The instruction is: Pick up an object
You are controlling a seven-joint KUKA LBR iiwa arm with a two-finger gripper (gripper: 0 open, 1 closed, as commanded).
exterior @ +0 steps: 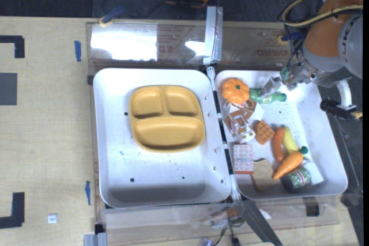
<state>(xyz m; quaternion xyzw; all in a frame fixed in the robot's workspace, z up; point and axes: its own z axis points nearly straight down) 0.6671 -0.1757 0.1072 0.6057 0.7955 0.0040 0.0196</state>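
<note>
The right bin [331, 141] holds several toy foods. An orange pumpkin [236, 90] lies at its far left, with a green bottle-like piece [270, 96] on its side just right of it. Below them are a brown-and-white pretzel pack [239, 121], a waffle [263, 132], a sausage with a yellow piece [280, 143], a carrot [288, 165], a can [300, 177], a bread slice [262, 173] and a pink card [243, 157]. My gripper [286, 79] hangs at the bin's far right corner, just above the green piece's right end. Whether it touches that piece is unclear.
The left bin [109, 170] carries a yellow divided plate [167, 118] in its middle. A clear plastic wall [150, 43] stands behind both bins. The grey arm with its orange band [331, 31] comes in from the upper right.
</note>
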